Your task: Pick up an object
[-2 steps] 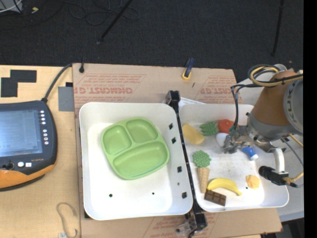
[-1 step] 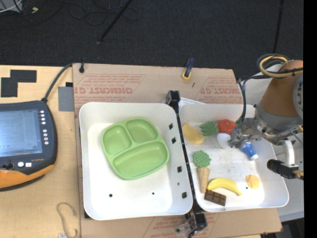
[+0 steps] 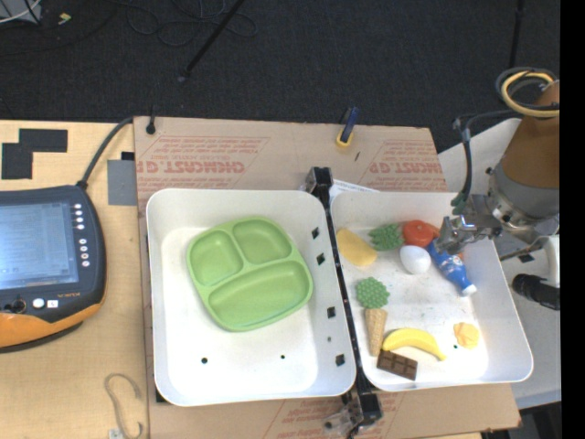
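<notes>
The gripper [image 3: 455, 230] is seen low over the right bin [image 3: 512, 337], just above the blue tube [image 3: 452, 271], which is judged light, smooth and slippery, best taken across its narrow body; its state cannot be told.

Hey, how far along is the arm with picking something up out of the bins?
Done: the gripper has reached the right bin, beside the blue bottle and red toy. In hand: nothing visibly between its fingers. Left: the actual grasp and lift.
</notes>
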Motion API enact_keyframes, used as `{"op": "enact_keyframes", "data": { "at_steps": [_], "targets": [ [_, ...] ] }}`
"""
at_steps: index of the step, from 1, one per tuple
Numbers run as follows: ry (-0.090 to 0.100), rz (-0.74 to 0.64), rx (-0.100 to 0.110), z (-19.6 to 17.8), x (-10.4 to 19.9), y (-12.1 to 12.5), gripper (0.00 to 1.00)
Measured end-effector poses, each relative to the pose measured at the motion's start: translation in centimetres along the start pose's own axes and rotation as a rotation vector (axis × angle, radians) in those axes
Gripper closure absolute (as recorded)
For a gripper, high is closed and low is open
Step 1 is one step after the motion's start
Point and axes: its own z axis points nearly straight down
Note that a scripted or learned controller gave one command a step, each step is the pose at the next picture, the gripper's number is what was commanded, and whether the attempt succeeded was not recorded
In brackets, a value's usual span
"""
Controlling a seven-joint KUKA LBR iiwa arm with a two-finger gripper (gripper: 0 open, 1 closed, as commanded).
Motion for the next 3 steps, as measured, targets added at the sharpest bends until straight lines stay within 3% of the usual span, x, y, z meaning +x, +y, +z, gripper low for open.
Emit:
{"op": "enact_keyframes", "data": {
  "at_steps": [1, 3],
  "targets": [
    [0.000, 0.000, 0.002, -2.3, -0.1, 0.0, 1.00],
    [0.003, -0.003, 0.007, -2.2, 9.9, -1.0, 1.00]
  ]
}}
